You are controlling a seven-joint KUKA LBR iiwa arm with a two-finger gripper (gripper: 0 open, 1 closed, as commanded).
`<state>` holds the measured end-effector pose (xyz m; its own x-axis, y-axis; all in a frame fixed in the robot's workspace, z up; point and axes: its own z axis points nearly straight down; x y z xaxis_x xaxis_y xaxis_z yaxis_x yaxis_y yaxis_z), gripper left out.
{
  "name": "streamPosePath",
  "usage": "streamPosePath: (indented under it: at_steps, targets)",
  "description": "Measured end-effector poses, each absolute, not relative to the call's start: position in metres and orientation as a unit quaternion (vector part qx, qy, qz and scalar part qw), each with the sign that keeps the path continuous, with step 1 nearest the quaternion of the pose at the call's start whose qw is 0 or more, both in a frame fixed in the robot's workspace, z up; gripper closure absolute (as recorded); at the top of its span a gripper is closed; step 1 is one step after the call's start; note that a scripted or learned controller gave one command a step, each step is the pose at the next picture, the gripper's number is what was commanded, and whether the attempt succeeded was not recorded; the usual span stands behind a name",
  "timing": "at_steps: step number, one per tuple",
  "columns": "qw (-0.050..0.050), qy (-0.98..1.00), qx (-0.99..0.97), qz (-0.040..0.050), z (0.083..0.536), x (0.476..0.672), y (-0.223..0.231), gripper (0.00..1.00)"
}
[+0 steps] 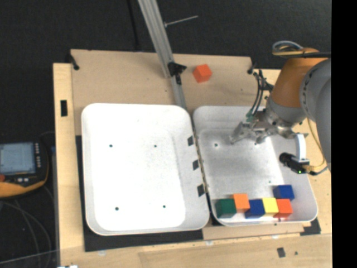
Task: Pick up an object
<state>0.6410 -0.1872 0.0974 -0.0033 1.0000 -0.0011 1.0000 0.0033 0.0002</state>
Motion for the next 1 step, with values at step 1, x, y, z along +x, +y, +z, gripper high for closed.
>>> streamPosePath:
  at_steps: [1]
  targets:
    - [0.002,0.707,0.708,0.0013,0.1091,0.6421,-0.1896,1.0]
